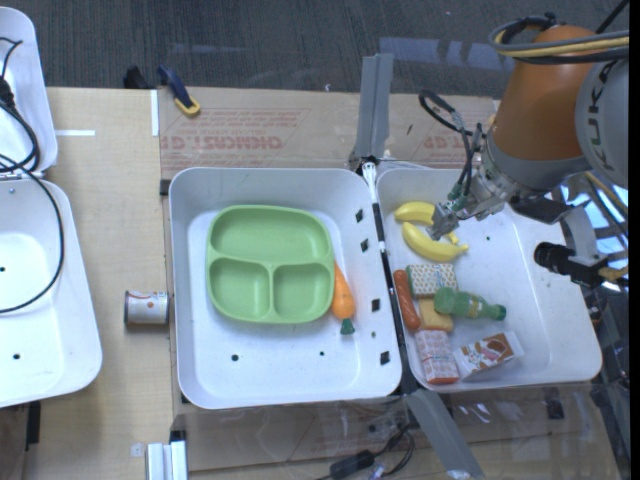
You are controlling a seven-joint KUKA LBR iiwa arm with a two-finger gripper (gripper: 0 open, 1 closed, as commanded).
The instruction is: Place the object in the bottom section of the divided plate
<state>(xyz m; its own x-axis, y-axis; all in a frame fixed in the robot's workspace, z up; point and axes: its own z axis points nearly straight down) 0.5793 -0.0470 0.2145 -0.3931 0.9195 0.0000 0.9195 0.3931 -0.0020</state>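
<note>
The pale wooden tabletop (110,388) carries two shallow white bins side by side, the left bin (190,298) and the right bin (560,348), touching along their inner walls. A small metal can (146,308) lies on its side just left of the left bin. A blue-and-yellow clamp (178,92) rests near the far edge, beside cardboard (250,138) with red print.

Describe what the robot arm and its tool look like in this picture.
The arm is grey with a broad, rounded orange band above the wrist and part of dark KUKA lettering on its side. Black cables loop around the wrist. The tool is small, dark and metallic, tapering to two thin fingers.
</note>
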